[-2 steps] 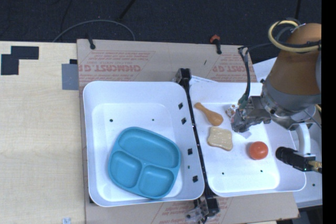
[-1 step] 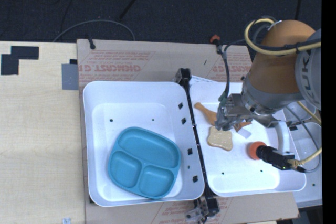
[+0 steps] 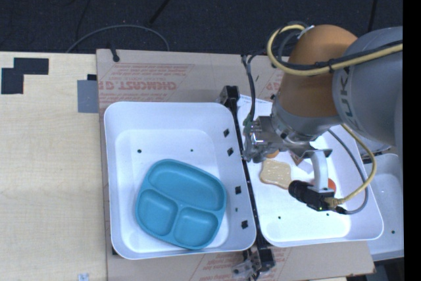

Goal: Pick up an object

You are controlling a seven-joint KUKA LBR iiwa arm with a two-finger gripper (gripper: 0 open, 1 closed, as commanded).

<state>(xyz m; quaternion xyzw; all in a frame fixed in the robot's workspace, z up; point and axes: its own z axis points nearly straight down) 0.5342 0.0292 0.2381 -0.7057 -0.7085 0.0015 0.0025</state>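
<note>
— Which object are you going for?

— The tan toast-shaped piece (image 3: 275, 173). It lies flat in the right bin (image 3: 296, 235), near the left wall. My gripper (image 3: 262, 149) hangs just above its upper edge, so I'd call this the approach. Nothing is lifted.

— Apart or together?

— I cannot tell; the wrist hides it.

— Next?

— Centre over the piece, go low, close, lift. It looks thin, so I'd expect slips. The blue divided tray (image 3: 179, 204) in the left bin (image 3: 125, 141) is well apart.
</note>
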